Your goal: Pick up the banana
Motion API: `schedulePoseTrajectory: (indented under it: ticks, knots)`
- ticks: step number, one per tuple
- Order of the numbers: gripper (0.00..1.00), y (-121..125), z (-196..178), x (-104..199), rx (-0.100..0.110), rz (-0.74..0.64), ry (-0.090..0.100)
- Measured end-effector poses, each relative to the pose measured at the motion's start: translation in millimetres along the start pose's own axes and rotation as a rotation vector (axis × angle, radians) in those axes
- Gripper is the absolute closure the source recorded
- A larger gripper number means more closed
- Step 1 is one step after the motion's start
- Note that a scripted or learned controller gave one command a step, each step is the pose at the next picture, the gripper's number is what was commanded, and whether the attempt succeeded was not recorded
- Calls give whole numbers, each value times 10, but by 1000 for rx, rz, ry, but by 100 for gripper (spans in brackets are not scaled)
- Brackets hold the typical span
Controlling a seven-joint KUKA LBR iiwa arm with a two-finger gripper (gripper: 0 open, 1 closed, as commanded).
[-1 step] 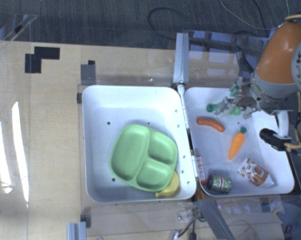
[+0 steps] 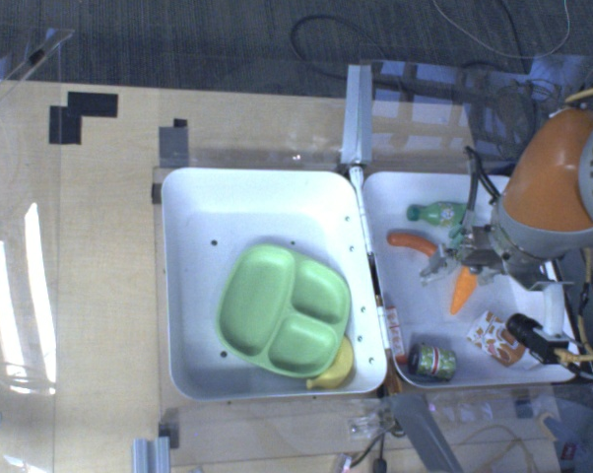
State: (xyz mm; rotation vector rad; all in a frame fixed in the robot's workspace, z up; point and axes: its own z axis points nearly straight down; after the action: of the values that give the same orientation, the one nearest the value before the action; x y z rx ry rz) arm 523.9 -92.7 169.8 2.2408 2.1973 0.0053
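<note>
The yellow banana [image 2: 336, 368] lies in the left bin [image 2: 193, 264] near its front right corner. Most of it is hidden under the edge of a green divided plate [image 2: 285, 308]. My gripper [image 2: 454, 260] is over the right bin [image 2: 405, 205], well to the right of the banana and apart from it. It hangs just above an orange carrot [image 2: 462, 292].
The right bin also holds a green bottle [image 2: 436, 212], a red-orange sausage-shaped piece [image 2: 413, 242], a dark can with a green label [image 2: 432, 361] and a patterned snack packet [image 2: 494, 340]. A metal divider rail [image 2: 367, 254] runs between the bins.
</note>
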Motion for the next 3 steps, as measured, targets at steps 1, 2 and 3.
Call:
schedulePoseTrajectory:
  ticks: [1,2,3]
  knots:
    - [0,-268,802,-16,-9,-211,-1]
    - [0,-268,802,-16,-9,-211,-1]
    - [0,-354,-159,309,-3,-85,0]
